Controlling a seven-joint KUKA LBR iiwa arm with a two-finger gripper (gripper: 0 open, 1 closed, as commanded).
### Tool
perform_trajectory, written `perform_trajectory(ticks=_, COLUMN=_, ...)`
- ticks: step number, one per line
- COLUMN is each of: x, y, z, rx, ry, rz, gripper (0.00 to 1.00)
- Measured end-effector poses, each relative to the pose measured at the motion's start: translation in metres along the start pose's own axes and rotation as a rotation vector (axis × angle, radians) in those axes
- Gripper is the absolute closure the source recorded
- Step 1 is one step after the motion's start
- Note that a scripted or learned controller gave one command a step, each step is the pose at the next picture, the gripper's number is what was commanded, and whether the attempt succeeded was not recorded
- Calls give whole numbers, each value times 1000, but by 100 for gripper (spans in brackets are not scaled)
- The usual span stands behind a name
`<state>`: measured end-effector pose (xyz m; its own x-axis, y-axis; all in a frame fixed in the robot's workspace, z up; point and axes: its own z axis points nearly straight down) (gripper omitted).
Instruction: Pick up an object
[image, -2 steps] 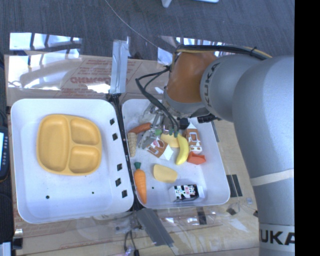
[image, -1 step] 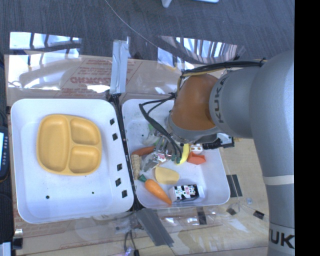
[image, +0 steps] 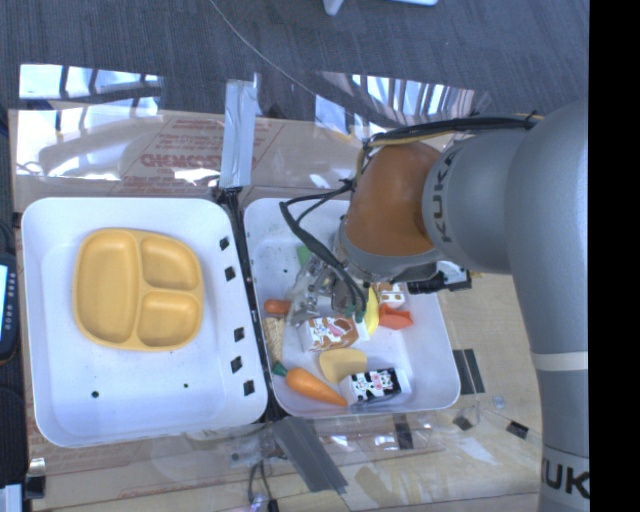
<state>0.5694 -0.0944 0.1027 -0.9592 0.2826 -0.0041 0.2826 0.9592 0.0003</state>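
Tool position: the tool (image: 322, 292) is down inside the right bin (image: 440, 385), over the middle of the clutter; the arm's wrist and orange band (image: 392, 205) cover much of what lies beneath.
Tool state: cannot tell whether it is spread or pressed together; the metal parts at its tip are too small and too tangled with the items to read.
Candidate objects: a carrot (image: 315, 387) near the front wall, a pale yellow wedge (image: 343, 362) just behind it, a black-and-white carton (image: 375, 384) beside the wedge, a printed packet (image: 333, 330) right under the tool, a red piece (image: 396, 320) to the right, a small orange item (image: 277, 307) to the left.
Grasp status: nothing is visibly pinched; judged not yet secured.
Left bin: holds a yellow divided tray (image: 138, 288), well apart from the action.
Risk 1: items touch or overlap, so a closing tool may catch two at once or squeeze one out sideways.
Risk 2: the packet looks flat and slick; likely to slip on lifting.
Risk 3: a loose black cable (image: 300, 225) hangs near the wrist and could snag on the bin wall or drag an item.
Risk 4: pressing further down may jam the tool against the bin floor.
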Motion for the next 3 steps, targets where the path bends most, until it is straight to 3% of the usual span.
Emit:
perform_trajectory(ticks=1, x=-38, y=-17, z=-61, rx=1, ry=0, rz=218, gripper=100)
perform_trajectory(ticks=2, x=72, y=45, z=-91, rx=-2, ry=4, rz=265, gripper=100)
perform_trajectory(ticks=3, x=112, y=55, z=-109, rx=1, ry=6, rz=345, gripper=100)
